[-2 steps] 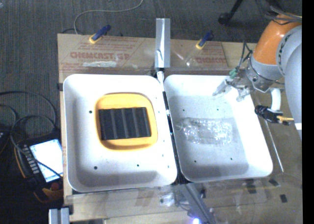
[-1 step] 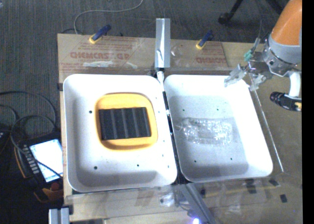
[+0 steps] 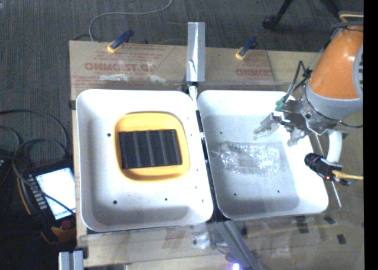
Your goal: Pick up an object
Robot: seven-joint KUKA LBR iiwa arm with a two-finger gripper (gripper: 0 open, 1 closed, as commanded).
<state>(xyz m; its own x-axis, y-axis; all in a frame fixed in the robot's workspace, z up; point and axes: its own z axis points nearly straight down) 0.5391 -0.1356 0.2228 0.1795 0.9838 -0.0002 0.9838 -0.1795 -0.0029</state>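
Note:
A crumpled clear plastic item lies in the middle of the right bin. In the left bin rests a yellow tray-like object with a black ribbed insert. My gripper hangs over the right bin's far right part, just above and to the right of the clear plastic. Its two fingers are spread apart, it is open, and nothing is between them. The grey arm with its orange band comes in from the right.
The two white bins sit side by side on a brown board, with a metal post at the back between them. Two blue-and-yellow clamps hold the board's far edge. A tablet lies on the floor at the left.

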